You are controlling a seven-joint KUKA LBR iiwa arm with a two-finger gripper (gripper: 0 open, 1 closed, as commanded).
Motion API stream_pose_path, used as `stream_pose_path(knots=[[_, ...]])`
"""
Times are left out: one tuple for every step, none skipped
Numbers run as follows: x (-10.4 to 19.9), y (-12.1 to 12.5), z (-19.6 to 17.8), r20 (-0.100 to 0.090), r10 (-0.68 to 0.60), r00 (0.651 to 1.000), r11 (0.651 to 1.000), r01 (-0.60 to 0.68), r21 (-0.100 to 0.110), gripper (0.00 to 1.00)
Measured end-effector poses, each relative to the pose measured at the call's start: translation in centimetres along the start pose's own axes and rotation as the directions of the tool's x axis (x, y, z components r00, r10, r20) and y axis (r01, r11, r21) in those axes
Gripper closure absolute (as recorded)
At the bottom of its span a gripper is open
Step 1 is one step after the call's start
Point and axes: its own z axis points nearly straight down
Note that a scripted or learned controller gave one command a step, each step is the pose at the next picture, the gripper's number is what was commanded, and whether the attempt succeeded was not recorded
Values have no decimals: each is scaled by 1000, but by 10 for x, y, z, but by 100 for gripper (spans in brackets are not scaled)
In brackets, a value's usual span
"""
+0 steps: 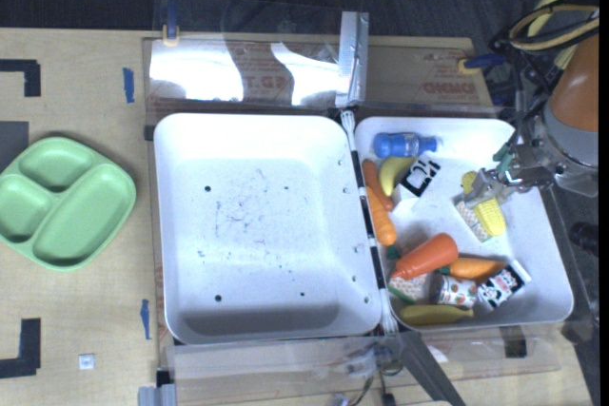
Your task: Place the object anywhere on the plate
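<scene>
Corn cob [487, 217] directly beneath pincer [488, 185], right bin [552, 247].

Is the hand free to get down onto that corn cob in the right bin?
Probably yes: the hand hangs just above the corn cob, which lies in a bare patch of the right bin.

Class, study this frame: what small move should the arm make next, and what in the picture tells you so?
Probably a short descent onto the corn cob. The tool sits just above it in the right bin, nothing visibly gripped, while the green plate lies far left on the bench, beyond the left bin.
</scene>
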Motion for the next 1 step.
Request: stream_pose_path(knots=[[-14, -36, 8, -1, 48, 999, 999, -48, 0, 100]])
